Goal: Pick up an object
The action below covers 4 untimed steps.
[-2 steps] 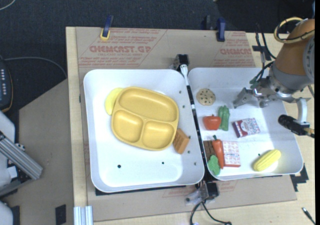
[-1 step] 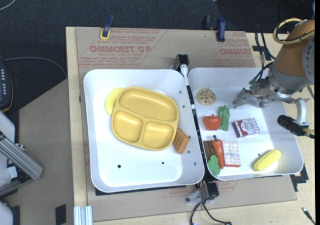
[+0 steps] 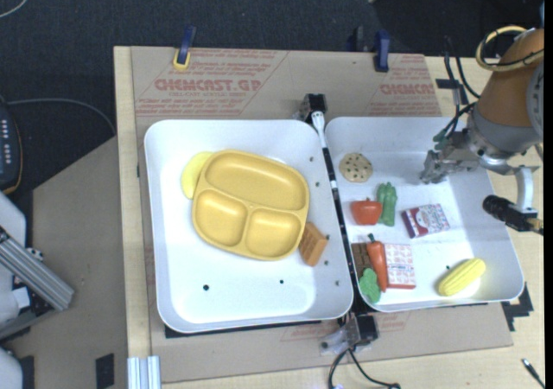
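Note:
My gripper hangs low over the back right part of the right bin, with the grey arm behind it at the frame's right edge. It is over bare bin floor, with a red packet just in front of it and a cookie to its left. Nothing shows in its grasp. Also in this bin lie a red tomato, a green bottle, a carrot, a pink-and-white packet, a green piece and a yellow corn cob.
The left bin holds a yellow divided plate, a yellow piece tucked at its back left and a brown block at its right. A black divider separates the bins. Clamps stand on the board's far edge.

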Tool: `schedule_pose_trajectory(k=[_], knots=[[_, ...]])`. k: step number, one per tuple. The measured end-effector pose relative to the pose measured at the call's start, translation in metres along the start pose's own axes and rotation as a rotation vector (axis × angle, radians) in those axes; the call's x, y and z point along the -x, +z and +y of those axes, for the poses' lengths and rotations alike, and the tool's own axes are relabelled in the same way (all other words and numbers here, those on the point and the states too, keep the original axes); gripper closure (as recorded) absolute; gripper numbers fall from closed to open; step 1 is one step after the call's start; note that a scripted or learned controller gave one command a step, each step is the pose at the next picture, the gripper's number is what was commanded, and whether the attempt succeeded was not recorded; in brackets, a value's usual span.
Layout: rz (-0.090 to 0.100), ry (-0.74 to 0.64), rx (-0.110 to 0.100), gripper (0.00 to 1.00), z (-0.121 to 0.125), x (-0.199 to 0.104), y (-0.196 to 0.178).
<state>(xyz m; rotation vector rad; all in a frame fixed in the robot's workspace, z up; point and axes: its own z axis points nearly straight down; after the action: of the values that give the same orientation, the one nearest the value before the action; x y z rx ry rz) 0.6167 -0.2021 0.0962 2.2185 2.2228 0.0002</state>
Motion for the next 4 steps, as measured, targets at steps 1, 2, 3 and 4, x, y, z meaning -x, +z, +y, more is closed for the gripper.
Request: schedule_pose_trajectory(k=[1, 2, 3, 4], knots=[[-0.003, 0.002, 0.006, 1.0, 0.001, 0.01, -0.051], [-0.003, 0.001, 0.008, 1.0, 0.011, 0.015, -0.102], [-0.002, 0.001, 0.005, 1.0, 0.012, 0.016, -0.131], [0.003, -0.004, -0.003, 1.0, 0.011, -0.042, -0.122]])
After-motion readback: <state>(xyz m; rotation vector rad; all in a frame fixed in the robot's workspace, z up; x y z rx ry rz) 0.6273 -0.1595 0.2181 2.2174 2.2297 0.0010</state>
